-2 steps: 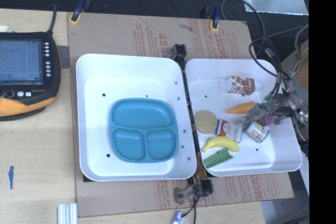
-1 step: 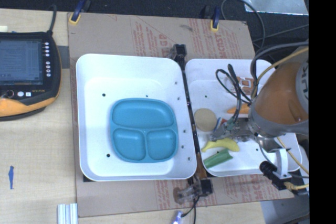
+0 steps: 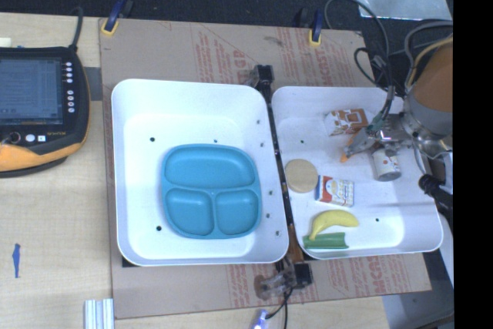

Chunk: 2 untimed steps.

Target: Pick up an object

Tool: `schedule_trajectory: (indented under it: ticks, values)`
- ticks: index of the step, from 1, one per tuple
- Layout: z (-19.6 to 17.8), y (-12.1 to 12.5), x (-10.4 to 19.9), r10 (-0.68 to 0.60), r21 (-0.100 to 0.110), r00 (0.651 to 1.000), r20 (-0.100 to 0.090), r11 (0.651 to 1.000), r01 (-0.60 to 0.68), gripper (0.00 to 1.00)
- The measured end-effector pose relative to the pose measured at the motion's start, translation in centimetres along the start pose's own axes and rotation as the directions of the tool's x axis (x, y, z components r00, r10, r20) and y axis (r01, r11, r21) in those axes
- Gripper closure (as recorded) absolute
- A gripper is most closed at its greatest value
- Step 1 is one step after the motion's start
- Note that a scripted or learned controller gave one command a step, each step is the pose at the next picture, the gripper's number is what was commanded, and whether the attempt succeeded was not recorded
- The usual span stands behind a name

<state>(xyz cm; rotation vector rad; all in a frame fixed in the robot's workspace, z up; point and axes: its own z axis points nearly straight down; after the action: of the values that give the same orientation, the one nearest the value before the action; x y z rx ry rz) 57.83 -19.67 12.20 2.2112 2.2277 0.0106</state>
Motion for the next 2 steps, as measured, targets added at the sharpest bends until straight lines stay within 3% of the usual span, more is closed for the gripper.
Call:
schedule_trajectory:
  ticks: [1, 2]
  values:
    - [1.2, 6.9, -1.6, -0.003, 0.049, 1.000, -0.009, 0.999, 0.004, 0.00]
    - [3.1, 1.6, 3.4, 0.003, 0.011, 1.000, 0.003, 1.000, -0.003, 0.00]
